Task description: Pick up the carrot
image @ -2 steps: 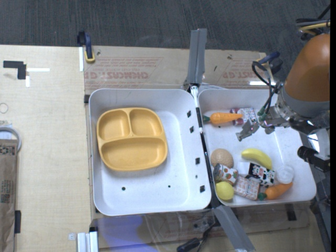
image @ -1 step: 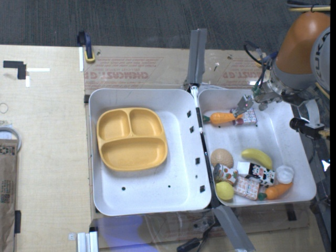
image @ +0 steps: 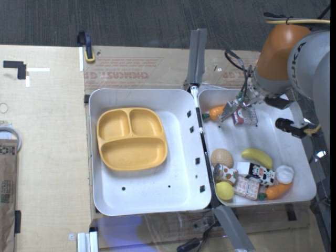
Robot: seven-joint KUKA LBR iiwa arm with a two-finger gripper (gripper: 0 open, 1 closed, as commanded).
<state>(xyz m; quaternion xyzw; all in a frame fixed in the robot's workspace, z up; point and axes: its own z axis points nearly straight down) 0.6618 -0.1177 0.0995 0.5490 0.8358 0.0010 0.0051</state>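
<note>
Pale wood desk (image: 42, 140): I see it carrying two white bins side by side, so stuff stays corralled w/in the arm's reach.
Arm (image: 294, 51): grey w/ orange band, coming in from my right, bent down over the right bin's far end.
Left bin (image: 147, 198): holds just a yellow divided plate (image: 132, 138), flat, toward its left.
Right bin (image: 262, 130): clutter packed at the near end, i.e. banana (image: 257, 157), lemon (image: 224, 191), brown round thing (image: 221, 157), small printed packs (image: 247, 181).
Jaws (image: 237, 111): low by the far-left corner; too tangled w/ cable and shine, can't tell if open or closed. Nothing I'd call gripped.
Carrot (image: 215, 112): small orange piece at the far-left corner, against the divider wall, just left of the jaws. My guess: wall crowds approach.
Other orange item (image: 277, 190): near-right corner, maybe a 2nd carrot; unsure.
</note>
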